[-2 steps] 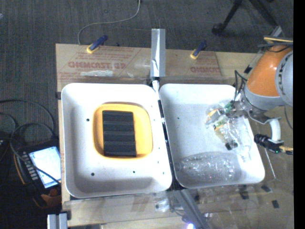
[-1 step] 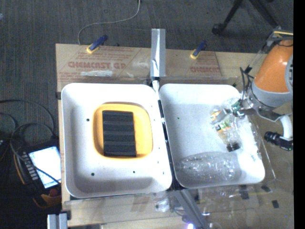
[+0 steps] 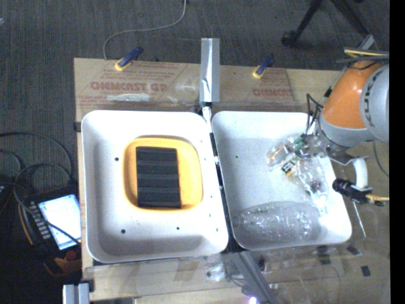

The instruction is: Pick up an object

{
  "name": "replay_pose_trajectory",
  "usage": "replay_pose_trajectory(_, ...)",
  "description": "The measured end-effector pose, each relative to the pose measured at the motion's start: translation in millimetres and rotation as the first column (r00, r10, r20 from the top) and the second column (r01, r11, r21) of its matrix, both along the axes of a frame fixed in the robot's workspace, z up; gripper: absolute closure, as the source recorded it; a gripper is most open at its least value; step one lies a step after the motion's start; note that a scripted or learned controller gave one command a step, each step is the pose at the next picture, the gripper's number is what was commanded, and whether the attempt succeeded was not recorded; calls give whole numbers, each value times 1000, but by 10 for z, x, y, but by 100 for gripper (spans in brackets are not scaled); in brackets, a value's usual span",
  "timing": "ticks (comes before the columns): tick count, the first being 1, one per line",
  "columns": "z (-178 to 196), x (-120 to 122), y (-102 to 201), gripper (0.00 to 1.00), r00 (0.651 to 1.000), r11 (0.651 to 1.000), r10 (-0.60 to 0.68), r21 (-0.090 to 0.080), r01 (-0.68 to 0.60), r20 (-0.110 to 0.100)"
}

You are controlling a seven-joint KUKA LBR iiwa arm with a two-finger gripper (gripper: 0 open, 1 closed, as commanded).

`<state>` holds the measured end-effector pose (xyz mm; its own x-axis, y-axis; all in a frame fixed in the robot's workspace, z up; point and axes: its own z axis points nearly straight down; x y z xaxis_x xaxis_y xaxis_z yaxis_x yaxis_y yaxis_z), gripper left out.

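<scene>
Crinkled clear plastic wrapping [image 3: 297, 160] glints in the right bin [image 3: 253, 170]; whether the jaws [image 3: 310, 145] are apart, I cannot tell.

Reddish "CHEMCAST GP" on backboard [image 3: 126, 84]

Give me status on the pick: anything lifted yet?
Done: the arm has reached over the right bin, above the crinkly clear wrapper. In hand: nothing visibly; I can't make out the gripper's state against the wrapper. Left: the grasp and lift. The clear plastic bottle lies at that bin's near edge, and the yellow tray with a black insert sits in the left bin.
</scene>
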<state>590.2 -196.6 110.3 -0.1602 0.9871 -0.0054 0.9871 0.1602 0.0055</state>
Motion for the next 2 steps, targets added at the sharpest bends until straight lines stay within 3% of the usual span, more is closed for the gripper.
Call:
replay_pose_trajectory(1,-40,312,209,0,998,999,50,-14,-49,32)
replay_pose_trajectory(2,728,-274,406,0,1000,1000,-22,4,22,-7)
